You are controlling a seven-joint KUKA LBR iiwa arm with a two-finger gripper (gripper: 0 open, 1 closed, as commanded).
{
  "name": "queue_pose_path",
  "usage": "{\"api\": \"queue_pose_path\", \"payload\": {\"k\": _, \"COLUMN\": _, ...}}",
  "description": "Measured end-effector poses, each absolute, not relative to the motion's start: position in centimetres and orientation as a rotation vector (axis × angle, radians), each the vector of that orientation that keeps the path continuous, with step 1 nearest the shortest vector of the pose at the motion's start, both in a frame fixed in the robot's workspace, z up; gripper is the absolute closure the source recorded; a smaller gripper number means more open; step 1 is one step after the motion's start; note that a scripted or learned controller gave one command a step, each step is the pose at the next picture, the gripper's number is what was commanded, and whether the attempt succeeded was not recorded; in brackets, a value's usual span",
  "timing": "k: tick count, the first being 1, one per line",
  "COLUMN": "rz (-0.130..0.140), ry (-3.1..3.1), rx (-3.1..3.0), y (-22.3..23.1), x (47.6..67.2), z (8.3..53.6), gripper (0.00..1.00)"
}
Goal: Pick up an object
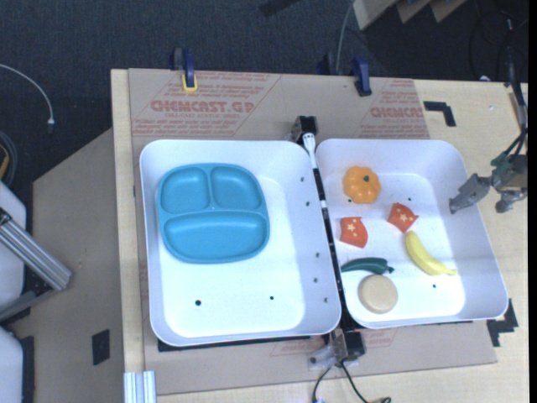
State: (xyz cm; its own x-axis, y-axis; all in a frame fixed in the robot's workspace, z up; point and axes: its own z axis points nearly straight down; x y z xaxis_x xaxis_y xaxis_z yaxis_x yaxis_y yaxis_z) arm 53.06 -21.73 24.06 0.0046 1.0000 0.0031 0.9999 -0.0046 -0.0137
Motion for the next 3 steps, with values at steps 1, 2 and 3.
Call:
{"api": "queue_pose_path", "payload": {"k": 1, "rz": 0.001, "ry": -2.222, "rx": -2.221, "y": -21.6, "x": 53.3, "z": 24.8, "gripper": 0.0}}
{"api": "queue_pose_path", "payload": {"k": 2, "rz": 0.004, "ry": -2.216, "rx": -2.218, "y": -22.0, "x": 52.8, "z": 18.7, "gripper": 0.0}}
{"api": "queue_pose_path", "payload": {"k": 3, "rz": 0.003, "ry": -2.216, "rx": -2.218, "y": -22.1, "x": 51.7, "z": 13.2, "gripper": 0.0}}
